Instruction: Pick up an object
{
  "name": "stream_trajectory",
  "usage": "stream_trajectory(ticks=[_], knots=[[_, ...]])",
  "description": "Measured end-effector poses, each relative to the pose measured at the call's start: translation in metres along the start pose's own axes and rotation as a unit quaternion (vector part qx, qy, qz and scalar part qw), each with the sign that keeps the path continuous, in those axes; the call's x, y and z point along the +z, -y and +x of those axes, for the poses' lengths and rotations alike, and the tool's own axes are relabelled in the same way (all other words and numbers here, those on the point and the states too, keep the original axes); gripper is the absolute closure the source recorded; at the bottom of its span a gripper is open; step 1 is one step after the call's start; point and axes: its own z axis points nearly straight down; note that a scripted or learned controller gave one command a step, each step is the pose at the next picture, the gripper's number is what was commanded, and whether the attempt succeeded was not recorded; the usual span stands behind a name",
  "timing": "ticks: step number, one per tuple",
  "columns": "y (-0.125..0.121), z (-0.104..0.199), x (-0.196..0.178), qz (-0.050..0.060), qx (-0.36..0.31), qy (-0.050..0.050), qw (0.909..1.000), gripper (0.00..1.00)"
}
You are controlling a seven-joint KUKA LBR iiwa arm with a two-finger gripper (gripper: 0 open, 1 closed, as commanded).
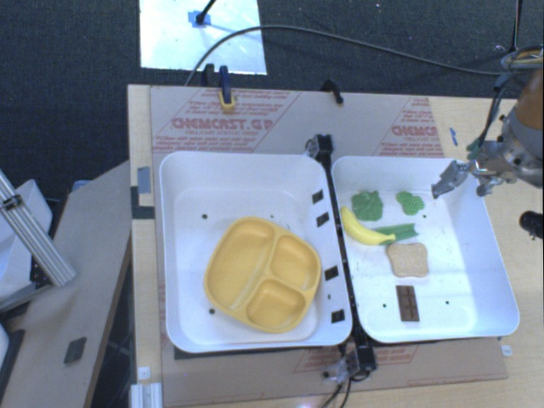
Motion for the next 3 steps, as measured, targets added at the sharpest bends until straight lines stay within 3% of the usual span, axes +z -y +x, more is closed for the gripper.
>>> stream_trajectory(ticks=[2, 3], knots=[[0.007, 0.003, 0.111, 0.002, 0.001, 0.000, 1.0000, 0.00], [0.005, 0.002, 0.136, -0.001, 0.001, 0.000, 1.0000, 0.00]])
